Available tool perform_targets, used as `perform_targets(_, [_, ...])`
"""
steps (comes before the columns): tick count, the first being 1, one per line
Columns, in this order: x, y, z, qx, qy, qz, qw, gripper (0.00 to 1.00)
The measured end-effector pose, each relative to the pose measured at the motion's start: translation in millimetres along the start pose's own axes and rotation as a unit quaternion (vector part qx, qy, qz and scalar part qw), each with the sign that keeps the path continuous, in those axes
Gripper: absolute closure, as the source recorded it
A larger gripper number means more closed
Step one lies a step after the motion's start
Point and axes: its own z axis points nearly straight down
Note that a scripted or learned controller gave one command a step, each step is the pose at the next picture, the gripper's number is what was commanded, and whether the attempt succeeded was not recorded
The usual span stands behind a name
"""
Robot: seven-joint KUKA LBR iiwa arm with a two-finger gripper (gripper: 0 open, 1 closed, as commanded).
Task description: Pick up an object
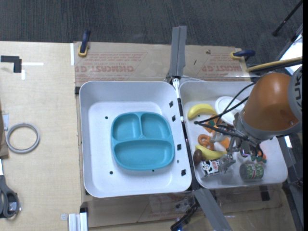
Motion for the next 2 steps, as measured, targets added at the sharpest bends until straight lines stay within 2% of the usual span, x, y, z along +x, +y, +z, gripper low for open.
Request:
perform_targets(1, [-37.9,6.8,0.8,-0.002,0.003,-0.011,0.9999,0.0])
perform_targets(2, [-42.4,2.6,0.7,-0.001,0.003,0.064,0.9979,0.0])
